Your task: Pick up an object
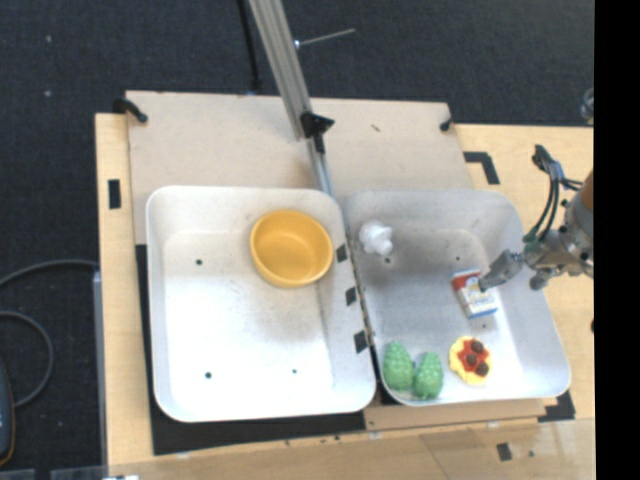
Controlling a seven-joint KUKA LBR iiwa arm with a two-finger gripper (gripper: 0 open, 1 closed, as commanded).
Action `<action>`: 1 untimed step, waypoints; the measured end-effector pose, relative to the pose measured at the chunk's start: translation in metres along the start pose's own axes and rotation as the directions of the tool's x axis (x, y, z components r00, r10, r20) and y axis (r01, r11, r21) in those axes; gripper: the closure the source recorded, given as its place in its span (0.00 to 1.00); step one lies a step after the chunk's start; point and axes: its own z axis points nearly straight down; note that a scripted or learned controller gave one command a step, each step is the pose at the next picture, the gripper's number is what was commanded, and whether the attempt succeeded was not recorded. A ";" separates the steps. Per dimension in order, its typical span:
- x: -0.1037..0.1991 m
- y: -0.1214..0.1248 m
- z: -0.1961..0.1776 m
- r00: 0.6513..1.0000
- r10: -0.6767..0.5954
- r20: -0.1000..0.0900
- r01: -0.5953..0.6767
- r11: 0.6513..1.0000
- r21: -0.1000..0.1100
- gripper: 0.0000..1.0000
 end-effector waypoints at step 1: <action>0.000 0.000 0.000 1.000 0.000 0.000 0.000 1.000 0.000 0.00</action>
